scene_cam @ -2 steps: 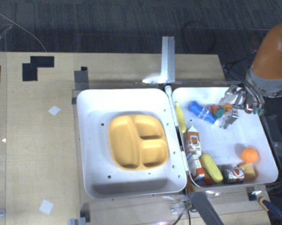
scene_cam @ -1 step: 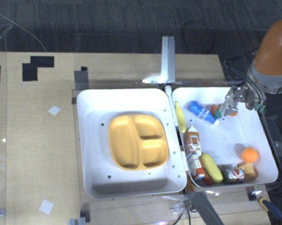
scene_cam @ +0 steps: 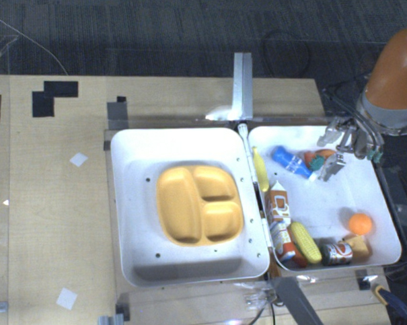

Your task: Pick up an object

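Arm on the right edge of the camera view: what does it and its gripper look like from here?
The arm shows a broad rounded orange band above a grey wrist section. Below that sits the gripper, a small cluster of silver-grey metal parts with thin pale fingers; a bit of green shows at its right side. I can't make out cables or markings at this resolution.

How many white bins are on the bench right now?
2. The left bin holds a yellow divided tray; the right bin, beside it, holds the small items.
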Motion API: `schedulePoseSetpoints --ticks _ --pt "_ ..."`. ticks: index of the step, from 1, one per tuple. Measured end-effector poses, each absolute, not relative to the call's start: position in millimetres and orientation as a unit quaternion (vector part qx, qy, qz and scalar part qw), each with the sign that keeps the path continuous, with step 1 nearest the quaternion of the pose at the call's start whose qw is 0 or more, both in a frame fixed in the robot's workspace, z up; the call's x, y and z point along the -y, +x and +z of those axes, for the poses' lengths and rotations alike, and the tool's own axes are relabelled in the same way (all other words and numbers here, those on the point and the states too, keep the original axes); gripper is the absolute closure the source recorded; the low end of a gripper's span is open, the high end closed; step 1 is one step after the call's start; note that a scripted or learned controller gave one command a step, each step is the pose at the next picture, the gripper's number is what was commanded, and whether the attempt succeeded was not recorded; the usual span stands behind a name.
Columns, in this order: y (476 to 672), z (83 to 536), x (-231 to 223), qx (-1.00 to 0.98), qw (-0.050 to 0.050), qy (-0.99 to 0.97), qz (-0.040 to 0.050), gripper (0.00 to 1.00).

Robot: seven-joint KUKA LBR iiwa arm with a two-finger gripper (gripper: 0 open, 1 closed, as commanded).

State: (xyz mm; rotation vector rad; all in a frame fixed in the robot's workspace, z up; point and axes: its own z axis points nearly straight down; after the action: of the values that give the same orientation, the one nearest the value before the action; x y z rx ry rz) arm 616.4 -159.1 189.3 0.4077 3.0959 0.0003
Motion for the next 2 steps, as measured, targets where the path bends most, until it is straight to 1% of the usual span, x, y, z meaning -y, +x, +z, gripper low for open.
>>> schedulePoseSetpoints --ticks 1,2 --pt "611.9 231.4 159.0 -0.997 0.007 0.079 -0.0005 0.0" --pt "611.1 131.1 125.3 -0.99 0.005 0.143 0.001 0.0"
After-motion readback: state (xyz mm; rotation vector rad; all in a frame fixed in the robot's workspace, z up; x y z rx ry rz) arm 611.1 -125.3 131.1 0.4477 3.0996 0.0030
